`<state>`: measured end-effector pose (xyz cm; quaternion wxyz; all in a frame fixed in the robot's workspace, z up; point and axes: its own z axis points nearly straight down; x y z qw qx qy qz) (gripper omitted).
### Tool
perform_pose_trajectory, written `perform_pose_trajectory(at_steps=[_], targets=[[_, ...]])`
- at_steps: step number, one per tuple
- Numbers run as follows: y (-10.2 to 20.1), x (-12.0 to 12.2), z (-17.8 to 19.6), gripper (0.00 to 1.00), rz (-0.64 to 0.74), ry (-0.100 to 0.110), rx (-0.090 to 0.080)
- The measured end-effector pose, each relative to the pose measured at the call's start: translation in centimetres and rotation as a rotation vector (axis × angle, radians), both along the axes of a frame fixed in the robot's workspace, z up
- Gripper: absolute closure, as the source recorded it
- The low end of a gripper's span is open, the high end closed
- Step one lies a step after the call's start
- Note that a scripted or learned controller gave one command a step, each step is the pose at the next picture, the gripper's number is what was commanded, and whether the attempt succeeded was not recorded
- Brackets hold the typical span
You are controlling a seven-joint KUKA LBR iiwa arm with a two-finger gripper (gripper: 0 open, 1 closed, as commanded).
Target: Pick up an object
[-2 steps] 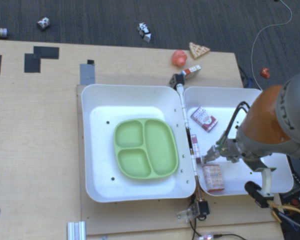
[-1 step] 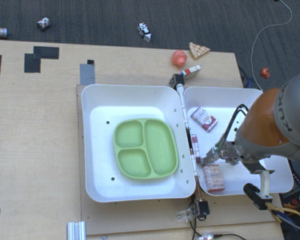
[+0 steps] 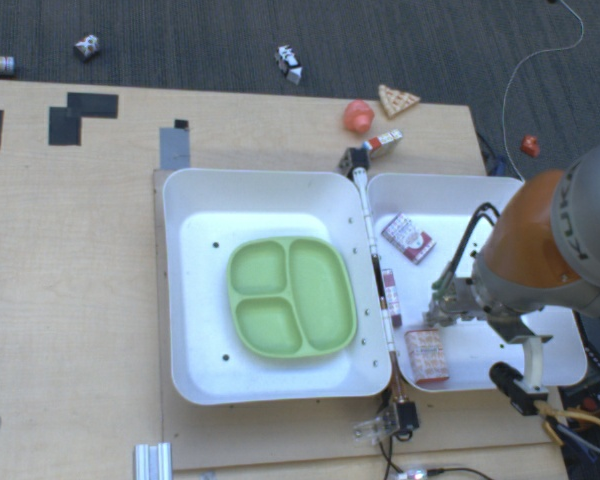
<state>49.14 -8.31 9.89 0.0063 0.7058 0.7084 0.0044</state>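
grey arm over right bin — gripper above pink packet, finger state unclear.

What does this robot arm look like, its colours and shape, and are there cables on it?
The arm is thick and rounded: grey at the outer part, with a broad orange band above the wrist. Below that sits a darker metal wrist leading to the gripper. A thin black cable loops from the orange section down towards the gripper.

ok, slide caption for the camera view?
KUKA arm's gripper poised above a packet in the right bin; green tray left.
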Motion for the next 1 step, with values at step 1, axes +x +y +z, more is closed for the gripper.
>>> perform_pose_trajectory(at_steps=[1], targets=[[0.01,-0.01,-0.01,0.00,-0.001,0.000,0.000]])
